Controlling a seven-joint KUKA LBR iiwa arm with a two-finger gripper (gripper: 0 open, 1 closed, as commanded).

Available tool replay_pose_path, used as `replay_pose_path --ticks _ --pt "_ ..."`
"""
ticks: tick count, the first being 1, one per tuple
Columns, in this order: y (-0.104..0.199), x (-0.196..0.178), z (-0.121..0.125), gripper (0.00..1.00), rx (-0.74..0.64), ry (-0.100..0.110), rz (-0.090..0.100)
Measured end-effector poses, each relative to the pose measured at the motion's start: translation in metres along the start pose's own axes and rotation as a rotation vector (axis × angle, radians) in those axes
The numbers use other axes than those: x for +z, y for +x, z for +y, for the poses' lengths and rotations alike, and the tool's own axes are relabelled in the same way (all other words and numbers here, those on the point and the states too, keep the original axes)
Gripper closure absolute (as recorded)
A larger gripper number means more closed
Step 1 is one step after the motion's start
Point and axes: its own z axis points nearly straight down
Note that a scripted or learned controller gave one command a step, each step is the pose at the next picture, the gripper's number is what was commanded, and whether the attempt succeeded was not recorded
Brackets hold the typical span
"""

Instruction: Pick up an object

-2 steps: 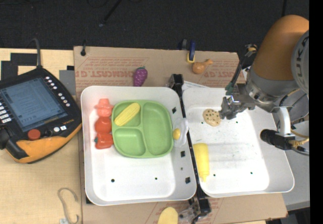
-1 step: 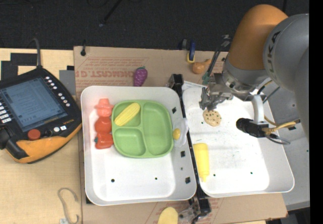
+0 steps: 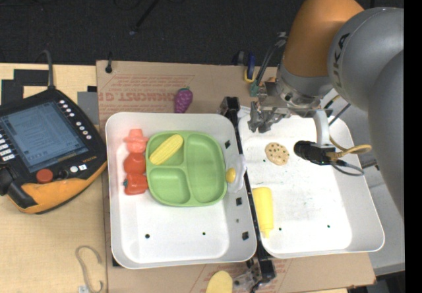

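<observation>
Nearest us, yellow block [image 3: 264,210] at right bin's [image 3: 356,232] left edge; cookie [image 3: 277,153] behind. Claw [image 3: 262,120] at far-left corner, grip we cannot tell.

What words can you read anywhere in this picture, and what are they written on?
Cardboard sheet behind the bins: faint reddish printed lettering, appearing upside down and too blurred to read for sure.
Handheld control pad at the left: its screen shows lines of text, too small to read; the buttons have no readable marks.
The bins, green plate and toy foods carry no words I can see.
</observation>
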Motion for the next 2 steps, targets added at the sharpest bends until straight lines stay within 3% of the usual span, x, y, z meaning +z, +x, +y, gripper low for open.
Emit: replay_pose_path --ticks 1,2 --pt "-0.0101 0.0158 -0.0109 1.0 0.003 0.005 -0.002" --pt "-0.0096 0.0084 -0.0014 1.0 -0.002 0.001 -0.001"
